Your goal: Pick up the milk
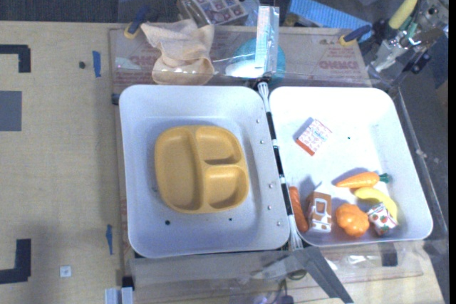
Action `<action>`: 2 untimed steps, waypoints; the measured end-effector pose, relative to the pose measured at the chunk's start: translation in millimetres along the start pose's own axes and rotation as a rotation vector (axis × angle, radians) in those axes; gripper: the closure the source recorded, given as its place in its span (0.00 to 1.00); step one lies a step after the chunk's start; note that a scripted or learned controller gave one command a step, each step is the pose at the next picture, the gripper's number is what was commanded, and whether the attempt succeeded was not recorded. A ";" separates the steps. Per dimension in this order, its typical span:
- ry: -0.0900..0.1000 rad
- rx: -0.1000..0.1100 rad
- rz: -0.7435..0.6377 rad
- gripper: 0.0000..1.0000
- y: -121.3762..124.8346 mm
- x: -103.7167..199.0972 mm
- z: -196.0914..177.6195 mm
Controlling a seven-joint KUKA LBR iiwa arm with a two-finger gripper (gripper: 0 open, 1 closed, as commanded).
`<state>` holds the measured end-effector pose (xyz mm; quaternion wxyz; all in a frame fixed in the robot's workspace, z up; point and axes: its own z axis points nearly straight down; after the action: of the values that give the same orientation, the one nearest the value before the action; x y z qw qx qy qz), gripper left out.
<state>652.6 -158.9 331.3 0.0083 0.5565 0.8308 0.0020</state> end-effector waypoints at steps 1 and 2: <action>0.006 0.004 -0.396 1.00 -4.8 -15.6 -106.6; -0.002 -0.003 -0.397 1.00 -3.4 -15.9 -119.6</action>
<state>653.6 -174.2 451.0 0.0103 0.3820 0.9241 0.0010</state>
